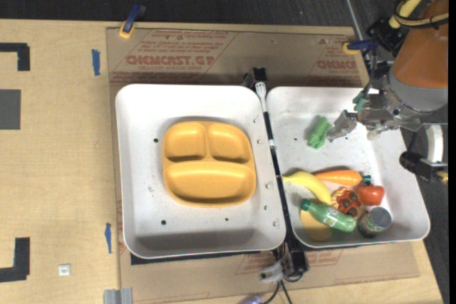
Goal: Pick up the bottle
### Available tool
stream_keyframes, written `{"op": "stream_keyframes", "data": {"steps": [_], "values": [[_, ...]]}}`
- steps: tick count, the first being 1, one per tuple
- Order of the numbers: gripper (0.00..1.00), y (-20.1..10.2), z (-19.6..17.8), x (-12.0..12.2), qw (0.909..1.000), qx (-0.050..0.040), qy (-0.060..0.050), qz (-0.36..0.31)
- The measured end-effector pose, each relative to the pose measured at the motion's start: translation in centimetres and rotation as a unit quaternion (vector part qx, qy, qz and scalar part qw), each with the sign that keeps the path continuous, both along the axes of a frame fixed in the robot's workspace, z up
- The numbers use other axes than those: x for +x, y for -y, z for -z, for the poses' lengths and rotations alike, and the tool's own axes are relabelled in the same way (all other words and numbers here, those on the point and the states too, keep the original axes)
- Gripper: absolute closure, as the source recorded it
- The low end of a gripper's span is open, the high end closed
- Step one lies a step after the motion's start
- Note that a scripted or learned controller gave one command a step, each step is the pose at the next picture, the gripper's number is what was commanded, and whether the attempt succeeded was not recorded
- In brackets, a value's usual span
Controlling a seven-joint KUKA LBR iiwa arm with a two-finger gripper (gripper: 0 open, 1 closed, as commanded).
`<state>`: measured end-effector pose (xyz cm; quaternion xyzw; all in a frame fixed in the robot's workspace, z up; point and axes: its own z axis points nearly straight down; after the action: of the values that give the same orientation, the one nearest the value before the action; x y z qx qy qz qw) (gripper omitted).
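Green bottle [328,216] lies wedged among banana [308,182], carrot [339,175] and can [375,220]; my fingers [347,122], grip state unclear, hover well apart and could snag a neighbour.

Red print runs along the brown cardboard sheet [235,46] that lies under the two white bins. Just beyond the far rim of the left bin [128,153] a line of large red capitals reads roughly "CHEMCAST GP", with smaller red lines above and below it too fine to make out. More red print on the same sheet, beyond the far right corner of the right bin [413,213], is partly hidden and unreadable.
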<state>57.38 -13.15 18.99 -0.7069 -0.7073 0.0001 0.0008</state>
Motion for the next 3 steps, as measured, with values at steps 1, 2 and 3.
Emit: {"op": "stream_keyframes", "data": {"steps": [1, 2, 3], "values": [[0.00, -0.3, 10.4, 5.6, 0.9973, -0.0007, 0.002, 0.073], [0.00, -0.2, 10.4, 5.6, 0.9973, -0.0008, 0.002, 0.073], [0.00, -4.0, 10.4, 5.5, 0.9705, -0.0002, 0.002, 0.241]]}}
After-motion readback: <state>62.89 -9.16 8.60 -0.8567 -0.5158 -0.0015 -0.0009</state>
